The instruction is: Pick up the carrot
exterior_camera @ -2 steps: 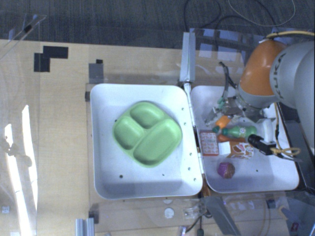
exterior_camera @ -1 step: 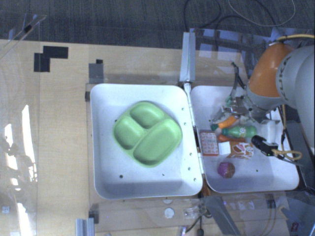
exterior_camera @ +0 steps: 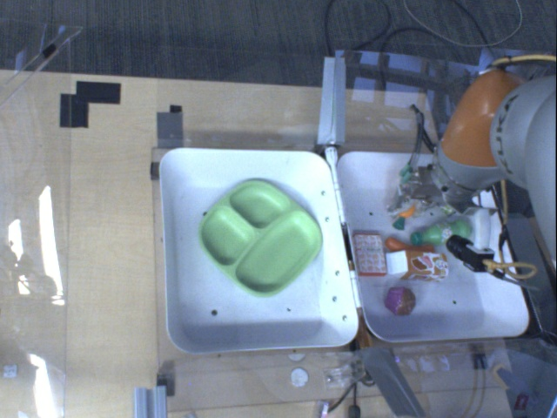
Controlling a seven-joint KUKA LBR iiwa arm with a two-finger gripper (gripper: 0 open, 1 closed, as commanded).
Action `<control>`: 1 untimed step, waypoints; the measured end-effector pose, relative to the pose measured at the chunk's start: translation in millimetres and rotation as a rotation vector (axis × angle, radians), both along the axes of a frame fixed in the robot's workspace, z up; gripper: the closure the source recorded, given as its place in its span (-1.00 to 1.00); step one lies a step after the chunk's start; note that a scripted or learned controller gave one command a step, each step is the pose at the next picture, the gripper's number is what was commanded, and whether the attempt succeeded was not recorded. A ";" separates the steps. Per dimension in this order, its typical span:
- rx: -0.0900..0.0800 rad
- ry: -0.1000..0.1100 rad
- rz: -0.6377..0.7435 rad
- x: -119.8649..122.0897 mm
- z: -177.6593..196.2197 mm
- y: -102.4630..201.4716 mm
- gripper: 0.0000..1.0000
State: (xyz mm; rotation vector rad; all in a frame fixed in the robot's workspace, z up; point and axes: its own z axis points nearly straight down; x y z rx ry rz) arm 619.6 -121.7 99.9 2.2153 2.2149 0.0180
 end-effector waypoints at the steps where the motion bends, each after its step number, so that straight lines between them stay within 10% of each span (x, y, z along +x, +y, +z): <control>1: -0.001 0.006 -0.035 25.9 87.1 53.1 1.00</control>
